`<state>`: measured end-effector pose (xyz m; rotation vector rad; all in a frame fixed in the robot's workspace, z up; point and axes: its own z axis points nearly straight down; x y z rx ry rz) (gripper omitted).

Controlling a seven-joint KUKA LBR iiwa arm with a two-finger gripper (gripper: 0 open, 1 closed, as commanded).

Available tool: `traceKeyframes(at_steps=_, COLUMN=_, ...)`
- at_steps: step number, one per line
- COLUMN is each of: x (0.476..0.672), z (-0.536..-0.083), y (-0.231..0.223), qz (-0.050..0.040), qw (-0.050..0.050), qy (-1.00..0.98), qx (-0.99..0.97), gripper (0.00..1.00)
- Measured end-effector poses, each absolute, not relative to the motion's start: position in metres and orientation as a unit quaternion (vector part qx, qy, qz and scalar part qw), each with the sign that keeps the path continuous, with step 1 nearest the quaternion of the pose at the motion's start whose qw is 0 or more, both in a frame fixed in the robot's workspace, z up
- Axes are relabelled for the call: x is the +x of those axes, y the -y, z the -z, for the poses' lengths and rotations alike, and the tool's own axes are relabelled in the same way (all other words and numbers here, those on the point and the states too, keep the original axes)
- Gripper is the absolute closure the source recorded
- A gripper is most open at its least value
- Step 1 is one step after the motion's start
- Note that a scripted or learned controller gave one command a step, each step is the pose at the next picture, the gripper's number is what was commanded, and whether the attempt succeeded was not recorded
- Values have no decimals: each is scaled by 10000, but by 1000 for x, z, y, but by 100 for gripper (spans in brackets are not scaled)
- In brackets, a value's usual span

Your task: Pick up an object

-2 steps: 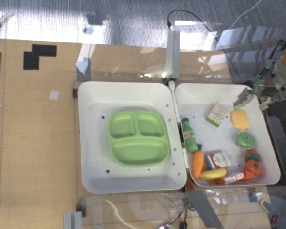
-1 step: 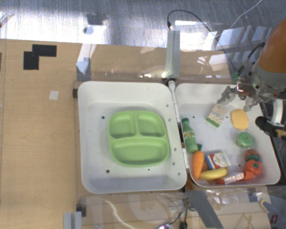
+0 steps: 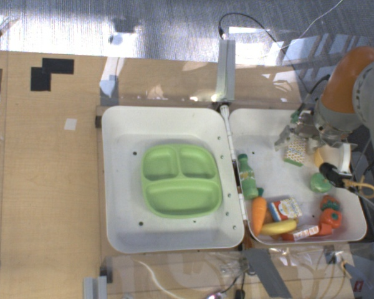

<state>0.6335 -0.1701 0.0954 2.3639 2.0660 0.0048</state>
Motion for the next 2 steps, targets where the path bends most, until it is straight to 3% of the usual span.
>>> traceKeyframes(at_steps=1, x=635, z=-102, y=168, qz=-16, qw=6, qy=-6604, qx=7509, gripper=100)
traceKeyframes(at_steps=2, x=642, z=-189, y=97, qz=-9, qw=8, qy=-7320, qx=6813, gripper=100)
